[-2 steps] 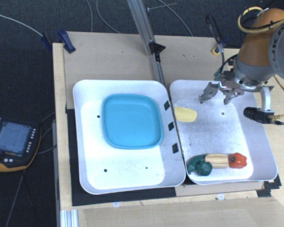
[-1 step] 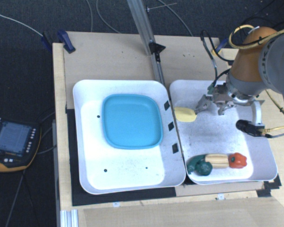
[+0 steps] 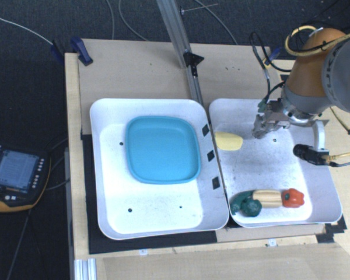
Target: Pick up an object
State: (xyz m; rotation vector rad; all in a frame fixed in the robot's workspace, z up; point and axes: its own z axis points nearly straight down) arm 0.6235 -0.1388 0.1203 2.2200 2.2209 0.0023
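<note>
The two-finger gripper (image 3: 263,127) is hovering over the right shallow white bin (image 3: 268,168), near the pale yellow rounded object (image 3: 228,141); whether it is gripping cannot be determined.

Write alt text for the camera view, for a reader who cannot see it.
The gripper hangs over the right bin, near a pale yellow object; a green, a tan and a red object lie along its near edge. The left bin holds a blue tray.

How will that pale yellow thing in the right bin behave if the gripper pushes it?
The pale yellow object looks rounded and smooth, so it may slide or roll on the right bin floor. It lies near the bin's left wall, which could stop it.
</note>
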